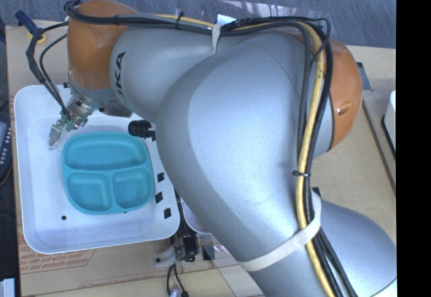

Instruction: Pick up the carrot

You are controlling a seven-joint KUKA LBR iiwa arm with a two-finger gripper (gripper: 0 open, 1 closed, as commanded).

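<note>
My gripper (pixel 60 130) hangs low over the left white bin (pixel 34 174), at its back left part, just above the far left corner of a blue divided tray (pixel 106 172). The grey arm (pixel 236 147) with its orange band (pixel 94 40) reaches across from the right and covers most of the bench, including the right bin. The gripper's tip is small and blurred against the bin floor.
The blue tray has three compartments and lies in the middle of the left bin. Black cables (pixel 40 63) loop off the wrist at the left. A cardboard edge (pixel 60 260) lies in front of the bin.
</note>
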